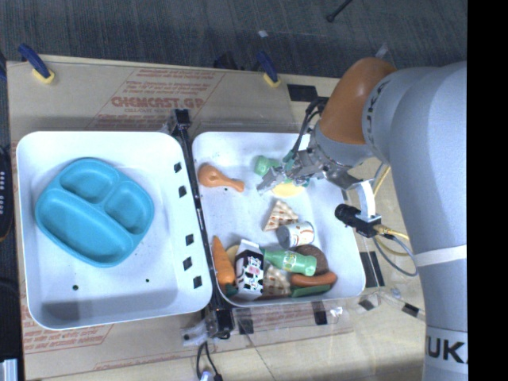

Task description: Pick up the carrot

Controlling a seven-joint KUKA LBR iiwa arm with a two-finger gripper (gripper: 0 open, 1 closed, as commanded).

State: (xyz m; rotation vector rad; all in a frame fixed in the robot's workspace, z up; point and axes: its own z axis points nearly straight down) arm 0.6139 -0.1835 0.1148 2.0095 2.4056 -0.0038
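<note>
Robot lab: clamped bench (159, 94), bins (48, 308)

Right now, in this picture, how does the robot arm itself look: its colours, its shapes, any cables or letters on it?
The arm is thick, rounded and light grey, with an orange band above the wrist. Dark letters, "UK", show on its lower part. A small metal gripper with dark parts sits at its end. Thin cables run beside the wrist, and a black cylindrical part sticks out below.

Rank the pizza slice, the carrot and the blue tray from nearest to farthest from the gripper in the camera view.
1. pizza slice, right bin, just below the gripper.
2. carrot, against that bin's left wall, near the bottom.
3. blue tray, in the left bin.
</note>
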